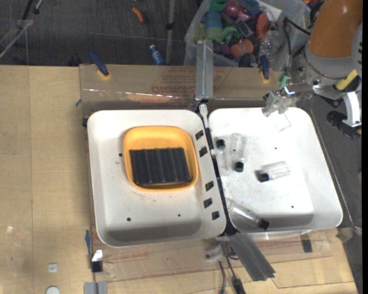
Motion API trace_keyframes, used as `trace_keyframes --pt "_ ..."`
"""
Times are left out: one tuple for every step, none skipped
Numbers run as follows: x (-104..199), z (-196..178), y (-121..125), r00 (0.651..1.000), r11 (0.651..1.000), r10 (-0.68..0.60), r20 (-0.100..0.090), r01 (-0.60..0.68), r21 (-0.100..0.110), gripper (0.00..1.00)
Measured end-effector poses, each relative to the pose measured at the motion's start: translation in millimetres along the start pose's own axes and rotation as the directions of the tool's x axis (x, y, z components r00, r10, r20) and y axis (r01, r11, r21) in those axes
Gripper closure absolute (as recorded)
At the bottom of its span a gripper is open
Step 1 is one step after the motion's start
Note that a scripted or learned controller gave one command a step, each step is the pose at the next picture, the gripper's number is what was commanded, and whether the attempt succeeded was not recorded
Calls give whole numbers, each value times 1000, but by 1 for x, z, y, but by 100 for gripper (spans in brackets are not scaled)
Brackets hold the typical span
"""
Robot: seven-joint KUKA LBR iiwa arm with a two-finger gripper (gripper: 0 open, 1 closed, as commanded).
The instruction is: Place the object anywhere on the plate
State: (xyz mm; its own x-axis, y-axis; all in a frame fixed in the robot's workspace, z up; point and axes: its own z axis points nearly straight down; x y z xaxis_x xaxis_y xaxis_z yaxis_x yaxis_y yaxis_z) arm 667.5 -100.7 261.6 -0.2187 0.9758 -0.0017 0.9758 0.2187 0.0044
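- Across the wooden bench (40, 143) sat two white bins: the left bin (109, 218) held the orange plate (160, 136) bearing a dark ribbed block (159, 165).
- Clear vials (236, 152) with black caps lay scattered in the right bin (299, 195), well apart from the plate.
- Above that bin's far edge hung the gripper (280, 102), clamped on a clear vial (275, 104).
- Coloured clutter (236, 26) lay behind.

A pale wooden bench top (40, 172) fills the left and lower part of the camera view. Behind it the floor (69, 28) is dark, crossed by thin metal stand legs (170, 14). At the upper middle sits a clear container (241, 28) heaped with colourful plastic toys. Blue clamps (101, 68) grip the bench's far edge.
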Motion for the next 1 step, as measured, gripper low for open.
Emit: trace_keyframes --pt "6 -2 1 995 995 -99 0 99 1 100"
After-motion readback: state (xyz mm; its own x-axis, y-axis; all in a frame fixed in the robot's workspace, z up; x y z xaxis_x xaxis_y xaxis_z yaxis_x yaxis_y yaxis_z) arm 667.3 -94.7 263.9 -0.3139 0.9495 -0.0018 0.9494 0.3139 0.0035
